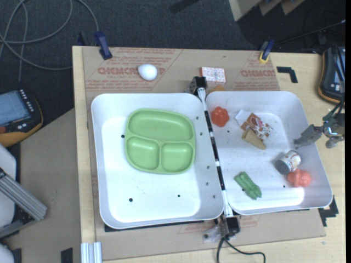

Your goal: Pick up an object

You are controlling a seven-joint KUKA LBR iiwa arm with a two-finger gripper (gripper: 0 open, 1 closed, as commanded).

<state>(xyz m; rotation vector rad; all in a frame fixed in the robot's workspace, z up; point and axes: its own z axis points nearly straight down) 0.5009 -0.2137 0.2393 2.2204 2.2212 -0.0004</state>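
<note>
I read CHEMCRA on the cardboard sheet (118, 69); my gripper (321, 134) hangs at the right bin (263, 206), fingers spread, holding nothing

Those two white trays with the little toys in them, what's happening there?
A robot arm is meant to pick up one of the objects. Its gripper sits at the right edge of the right tray, holding nothing. That tray contains an orange-red toy, a small carton, a can, a pink-red ball and a green toy. The left tray holds a green divided plate. Nothing has been lifted yet.
</note>
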